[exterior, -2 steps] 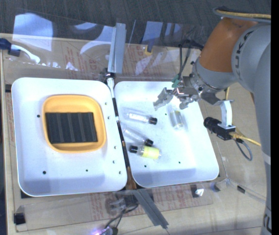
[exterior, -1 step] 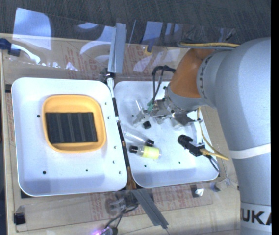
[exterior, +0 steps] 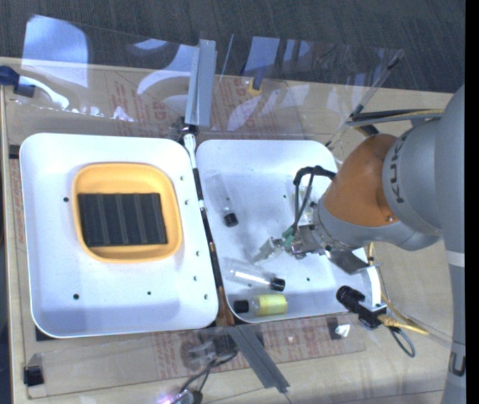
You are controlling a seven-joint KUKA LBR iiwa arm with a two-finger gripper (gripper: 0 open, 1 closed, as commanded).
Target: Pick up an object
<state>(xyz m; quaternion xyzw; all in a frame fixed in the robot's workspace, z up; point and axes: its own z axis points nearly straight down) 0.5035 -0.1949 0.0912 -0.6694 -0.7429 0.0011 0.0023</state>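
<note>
My gripper point(exterior: 274, 247) hangs low over the right bin point(exterior: 256, 154), near its middle; I cannot tell how it is set. This looks like the reach stage, with nothing lifted yet. Candidates lie close: a clear tube point(exterior: 243, 272) just nearer, a yellow bottle point(exterior: 266, 305) at the near wall, a small black cap point(exterior: 231, 220) to the left. Next I must settle on one and descend squarely. The left bin point(exterior: 45, 225) holds an orange tray point(exterior: 125, 213). The bench point(exterior: 306, 343) is pale wood over dark carpet point(exterior: 222, 7).
</note>
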